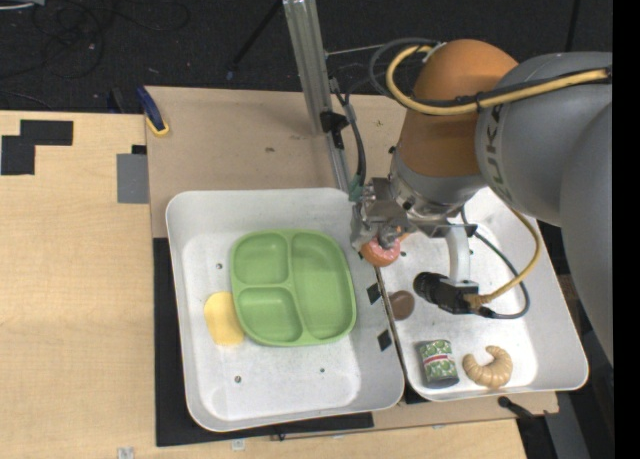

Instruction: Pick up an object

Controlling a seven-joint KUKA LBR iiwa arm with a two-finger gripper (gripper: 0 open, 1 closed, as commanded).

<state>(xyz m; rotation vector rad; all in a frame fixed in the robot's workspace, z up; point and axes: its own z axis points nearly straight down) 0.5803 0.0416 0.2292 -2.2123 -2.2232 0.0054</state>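
While green tray [293, 287] and yellow block [223, 319] fill left bin [190, 217], can [437, 362], croissant [489, 366] right

Grey arm [540, 137] from the right, end effector [381, 243] low, over the bins' divide.

The arm's grey body [560, 137] runs off the picture's right edge and hides much of the right bin [560, 367]. The gripper [381, 237] sits half under the wrist, its fingers unreadable, a pinkish object [381, 251] below it too small to identify.
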